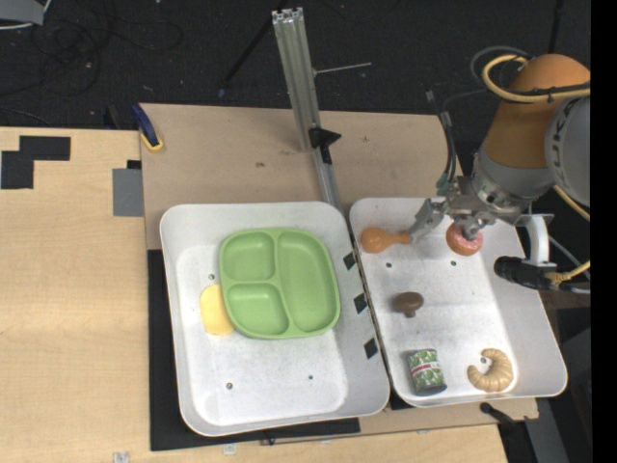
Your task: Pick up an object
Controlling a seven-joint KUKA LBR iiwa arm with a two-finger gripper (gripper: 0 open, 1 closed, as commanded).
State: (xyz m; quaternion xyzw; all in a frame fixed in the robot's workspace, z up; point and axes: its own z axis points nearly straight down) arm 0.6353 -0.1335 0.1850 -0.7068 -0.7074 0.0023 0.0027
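- Camera view, from where I stand: the grey arm's two-finger gripper [453, 222] hangs over the far edge of the right white bin [521, 302]; I cannot tell its state.
- A pink ring-shaped toy [465, 240] sits just beneath it.
- An orange spoon-like toy [379, 240] lies beside it.
- Nearer: brown mushroom-shaped piece [408, 303], green can [425, 370], tan croissant [492, 369].
- The left white bin [193, 258] holds a green divided plate [279, 283] overlapping a yellow piece [214, 311].

Single fixed camera, mounted above the desk [67, 258], looked down at a slant from the near side. Both white bins, left bin [193, 374] and right bin [525, 340], sat fully in frame at moderate range. The arm [530, 114] entered from frame right; dark floor lay beyond.
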